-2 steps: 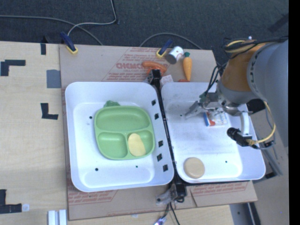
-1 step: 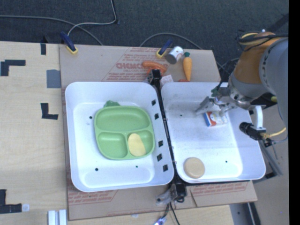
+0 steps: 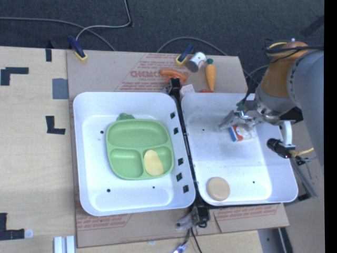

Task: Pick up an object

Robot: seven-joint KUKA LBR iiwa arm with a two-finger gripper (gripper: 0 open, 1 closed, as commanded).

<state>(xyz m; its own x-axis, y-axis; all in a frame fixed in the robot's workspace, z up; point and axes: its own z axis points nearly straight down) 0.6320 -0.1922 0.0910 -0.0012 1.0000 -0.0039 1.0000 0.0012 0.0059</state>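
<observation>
Grey metal hand (image 3: 238,118) over the right bin (image 3: 210,157), above a small red-white-blue packet (image 3: 238,134).
Grip state unclear; a round tan disc (image 3: 217,188) lies near that bin's front wall.

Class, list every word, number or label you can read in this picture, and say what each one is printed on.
"CHICKEN", roughly, in red print on the cardboard sheet behind the bins: blurred, so my reading is unsure.
Red print on the cardboard's front edge: too small to read.
Small packet in the right bin: red and blue markings, unreadable.
</observation>
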